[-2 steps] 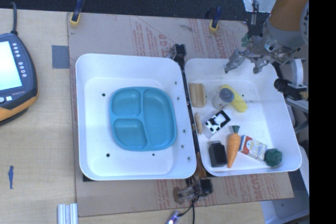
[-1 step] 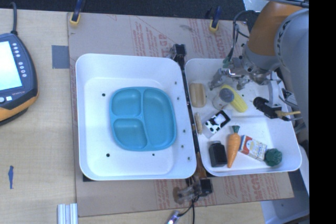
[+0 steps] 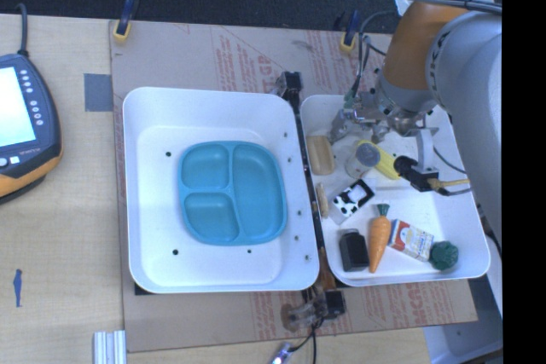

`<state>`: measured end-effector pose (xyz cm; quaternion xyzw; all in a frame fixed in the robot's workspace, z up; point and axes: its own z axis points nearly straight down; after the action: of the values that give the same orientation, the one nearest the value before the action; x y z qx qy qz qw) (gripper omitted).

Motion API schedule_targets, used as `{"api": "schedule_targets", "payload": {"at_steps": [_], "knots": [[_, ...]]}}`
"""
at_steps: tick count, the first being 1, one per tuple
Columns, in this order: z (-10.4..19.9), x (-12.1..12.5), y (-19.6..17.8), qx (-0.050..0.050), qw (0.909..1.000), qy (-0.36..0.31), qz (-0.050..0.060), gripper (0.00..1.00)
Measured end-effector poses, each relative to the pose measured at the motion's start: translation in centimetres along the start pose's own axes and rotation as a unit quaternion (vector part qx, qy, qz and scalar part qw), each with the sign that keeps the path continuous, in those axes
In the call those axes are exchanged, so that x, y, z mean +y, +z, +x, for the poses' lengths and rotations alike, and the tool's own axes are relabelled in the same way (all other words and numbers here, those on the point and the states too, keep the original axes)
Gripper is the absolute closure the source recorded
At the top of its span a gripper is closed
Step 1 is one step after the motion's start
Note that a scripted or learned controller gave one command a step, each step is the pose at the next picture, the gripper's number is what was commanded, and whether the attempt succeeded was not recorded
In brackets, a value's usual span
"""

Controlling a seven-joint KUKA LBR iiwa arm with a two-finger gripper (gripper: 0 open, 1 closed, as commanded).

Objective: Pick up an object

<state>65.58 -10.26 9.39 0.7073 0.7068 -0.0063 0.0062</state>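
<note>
1. The table [image 3: 77,209] carries two white bins side by side, the left bin [image 3: 136,183] and the right bin [image 3: 465,222].
2. The grey arm [image 3: 461,72] reaches over the right bin's far end.
3. A blue divided plate [image 3: 232,192] lies in the middle of the left bin.
4. The gripper [image 3: 368,122] hangs over the right bin's far end; whether its fingers are apart or together, I cannot tell.
5. In the right bin, the carrot [image 3: 379,243] lies near the front edge, a black block [image 3: 353,250] just left of it, a red-and-white carton [image 3: 411,239] just right.
6. A green lump [image 3: 444,254] sits in the right bin's front right corner.
</note>
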Motion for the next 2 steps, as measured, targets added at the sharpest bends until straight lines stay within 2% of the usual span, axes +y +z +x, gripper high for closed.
{"api": "schedule_targets", "payload": {"at_steps": [1, 2], "knots": [[-4.3, 0.1, -7.3, 0.009, 1.0, -0.002, 0.001, 0.0], [-4.3, -2.5, 0.3, 0.008, 1.0, -0.003, 0.003, 0.0]]}}
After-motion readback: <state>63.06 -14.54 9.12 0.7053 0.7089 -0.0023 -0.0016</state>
